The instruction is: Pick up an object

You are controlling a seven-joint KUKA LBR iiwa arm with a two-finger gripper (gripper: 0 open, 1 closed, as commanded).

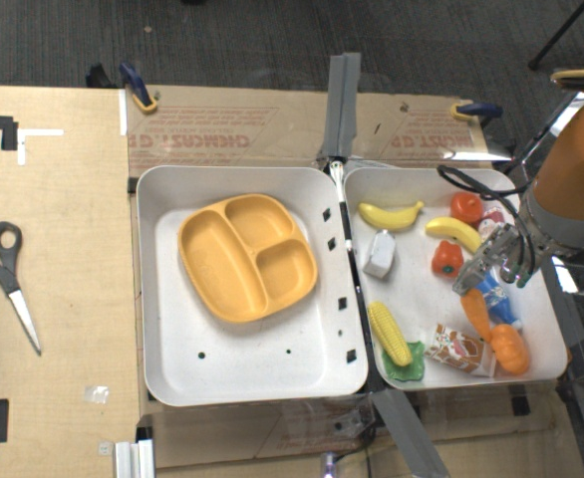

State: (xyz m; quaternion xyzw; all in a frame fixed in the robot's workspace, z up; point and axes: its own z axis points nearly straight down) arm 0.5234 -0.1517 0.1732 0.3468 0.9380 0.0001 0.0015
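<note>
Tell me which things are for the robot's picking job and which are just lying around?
For the job:
tool, over the right bin
two bananas
corn cob
red pepper
tomato
carrot
white block
snack packet

Just lying about:
scissors on the bench
blue clamps
yellow divided plate in the left bin

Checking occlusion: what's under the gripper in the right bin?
Under the gripper lie a blue-and-white packet and the upper end of a carrot. The packet's upper part and the bin floor beneath are covered.
</note>
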